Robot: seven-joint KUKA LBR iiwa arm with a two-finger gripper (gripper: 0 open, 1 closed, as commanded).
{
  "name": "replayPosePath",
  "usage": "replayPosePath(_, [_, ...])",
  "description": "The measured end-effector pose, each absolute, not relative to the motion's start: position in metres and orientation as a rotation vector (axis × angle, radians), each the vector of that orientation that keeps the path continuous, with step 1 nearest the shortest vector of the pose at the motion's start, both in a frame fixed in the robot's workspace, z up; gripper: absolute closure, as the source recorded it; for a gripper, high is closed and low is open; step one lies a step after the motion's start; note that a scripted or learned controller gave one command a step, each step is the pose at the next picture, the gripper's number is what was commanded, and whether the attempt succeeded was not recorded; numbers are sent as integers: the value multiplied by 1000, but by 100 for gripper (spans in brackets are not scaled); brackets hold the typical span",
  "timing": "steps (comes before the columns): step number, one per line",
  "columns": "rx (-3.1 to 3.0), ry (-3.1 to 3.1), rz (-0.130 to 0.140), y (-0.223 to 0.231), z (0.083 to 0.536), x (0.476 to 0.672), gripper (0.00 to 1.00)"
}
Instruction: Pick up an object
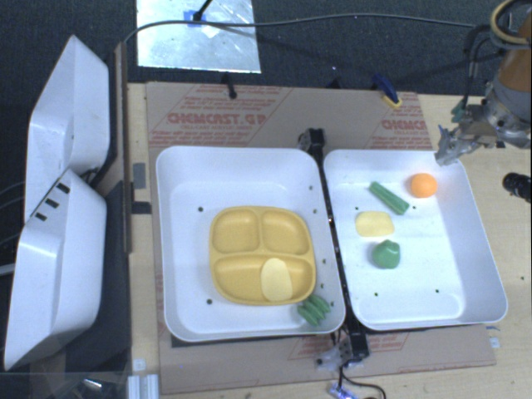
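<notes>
Gripper [453, 144]: hung over the upper right rim of the right bin [478, 223]; finger opening could not be told; nothing seen held.
Nearest target: orange ball [424, 184], just below and left of the gripper, in the bin's upper right.
Other right-bin contents: green stick [389, 198], long axis running upper left to lower right; pale yellow block [375, 224]; green pepper-like piece [386, 254].
Left bin [179, 248]: held a yellow divided tray [249, 231] with a pale yellow oval [277, 279] in its lower compartment; green ridged piece [314, 309] just beside the tray's lower right corner.
</notes>
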State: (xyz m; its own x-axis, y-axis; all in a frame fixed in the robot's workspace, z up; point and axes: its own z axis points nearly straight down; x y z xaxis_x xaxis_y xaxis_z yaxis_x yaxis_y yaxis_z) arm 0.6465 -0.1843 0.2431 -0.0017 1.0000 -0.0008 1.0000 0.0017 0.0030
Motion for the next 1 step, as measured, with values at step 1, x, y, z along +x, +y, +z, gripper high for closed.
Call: replayPosePath(1, [2217,2226,2,-144,235,667,100])
